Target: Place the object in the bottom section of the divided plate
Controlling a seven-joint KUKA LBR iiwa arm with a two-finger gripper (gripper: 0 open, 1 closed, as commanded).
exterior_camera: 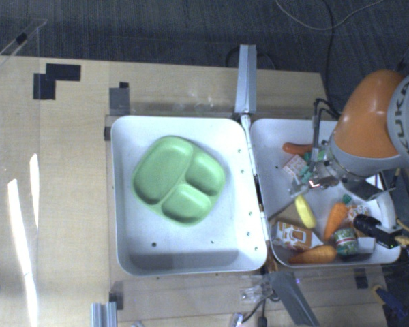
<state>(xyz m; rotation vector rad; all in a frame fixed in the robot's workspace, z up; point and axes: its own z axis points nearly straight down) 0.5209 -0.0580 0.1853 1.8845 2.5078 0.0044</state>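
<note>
The green divided plate point(179, 178) sits in the left bin point(191, 254), with nothing on it yet. The gripper point(312, 176) hangs over the right bin point(266, 148), near a yellow toy point(305, 212). I cannot tell if it holds anything.

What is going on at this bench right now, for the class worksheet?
A grey KUKA arm reaches from the right over the right bin, its gripper hanging low above a pile of toy food near a yellow piece and a carrot. The green divided plate lies in the left bin, its sections bare.
</note>
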